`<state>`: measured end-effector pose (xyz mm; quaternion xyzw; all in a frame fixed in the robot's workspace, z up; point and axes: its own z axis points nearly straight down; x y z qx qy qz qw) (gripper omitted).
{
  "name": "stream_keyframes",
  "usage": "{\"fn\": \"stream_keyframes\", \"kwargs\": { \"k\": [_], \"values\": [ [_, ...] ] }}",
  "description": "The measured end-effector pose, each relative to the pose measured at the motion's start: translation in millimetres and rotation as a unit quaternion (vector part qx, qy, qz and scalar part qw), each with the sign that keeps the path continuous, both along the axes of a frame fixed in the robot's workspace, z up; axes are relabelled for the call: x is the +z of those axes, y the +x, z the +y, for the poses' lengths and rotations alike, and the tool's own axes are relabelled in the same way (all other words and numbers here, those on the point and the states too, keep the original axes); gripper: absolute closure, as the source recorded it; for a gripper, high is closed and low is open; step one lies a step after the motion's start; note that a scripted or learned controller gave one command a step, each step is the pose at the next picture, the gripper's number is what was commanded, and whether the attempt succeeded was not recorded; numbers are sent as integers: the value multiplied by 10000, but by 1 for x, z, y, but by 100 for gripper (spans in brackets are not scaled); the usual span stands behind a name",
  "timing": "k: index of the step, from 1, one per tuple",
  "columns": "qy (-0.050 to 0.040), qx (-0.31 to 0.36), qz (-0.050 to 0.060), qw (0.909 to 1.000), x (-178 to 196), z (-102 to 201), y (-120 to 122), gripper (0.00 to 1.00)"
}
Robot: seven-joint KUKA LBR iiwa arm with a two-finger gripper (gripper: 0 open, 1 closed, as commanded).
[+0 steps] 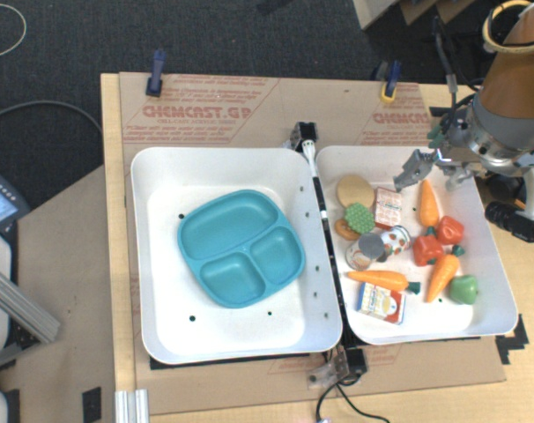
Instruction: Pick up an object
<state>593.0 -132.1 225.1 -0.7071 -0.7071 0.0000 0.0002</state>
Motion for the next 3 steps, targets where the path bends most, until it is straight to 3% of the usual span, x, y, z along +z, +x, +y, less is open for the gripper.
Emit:
{"fn": "stream_keyframes", "kwargs": {
  "k": [1, 2, 3],
  "values": [
    [18, 26, 26, 10000, 0, 61, -47, 0],
    [14, 21, 22, 10000, -9, 103, -63, 0],
    [6, -6, 31, 10000, -42, 101, -73, 0]
  ]
}}
